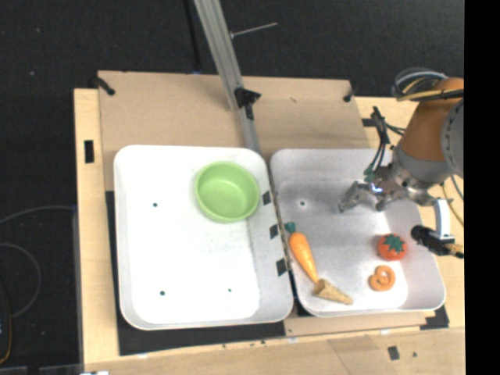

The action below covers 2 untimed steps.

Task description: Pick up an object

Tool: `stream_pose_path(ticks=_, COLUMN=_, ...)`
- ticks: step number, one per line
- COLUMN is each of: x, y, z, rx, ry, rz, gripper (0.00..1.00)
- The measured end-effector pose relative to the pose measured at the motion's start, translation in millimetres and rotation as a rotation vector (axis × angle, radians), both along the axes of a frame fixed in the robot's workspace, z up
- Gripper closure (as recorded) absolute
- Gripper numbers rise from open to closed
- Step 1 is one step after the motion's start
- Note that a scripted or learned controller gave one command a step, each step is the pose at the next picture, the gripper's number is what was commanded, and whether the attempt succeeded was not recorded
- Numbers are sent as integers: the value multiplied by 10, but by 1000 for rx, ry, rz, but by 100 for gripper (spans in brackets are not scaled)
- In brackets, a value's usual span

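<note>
Camera view, and the jaws (366,198) hover over the right bin (328,178), fingers splayed apart with nothing between them, above bare floor. The pickable things lie nearer the front: carrot (302,256) by the left wall, wedge (333,292), tomato (392,246), pretzel (382,278). A bowl (226,192) sits in the left bin (156,287).

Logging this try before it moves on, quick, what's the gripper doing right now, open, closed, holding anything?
Gripper: open, fingers spread above the right bin, nothing between them.
</note>
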<state>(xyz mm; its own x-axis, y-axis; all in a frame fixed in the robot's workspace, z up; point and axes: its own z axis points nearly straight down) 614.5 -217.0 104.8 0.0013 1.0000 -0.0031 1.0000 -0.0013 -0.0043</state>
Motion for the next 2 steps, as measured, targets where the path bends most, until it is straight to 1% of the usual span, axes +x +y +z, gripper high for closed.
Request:
stream_pose_path(ticks=1, x=27, y=-7, z=152, rx=-1, ry=-10, rz=0, gripper=100)
stream_pose_path(ticks=2, x=-44, y=32, z=731, rx=2, ry=-11, rz=-1, gripper=100)
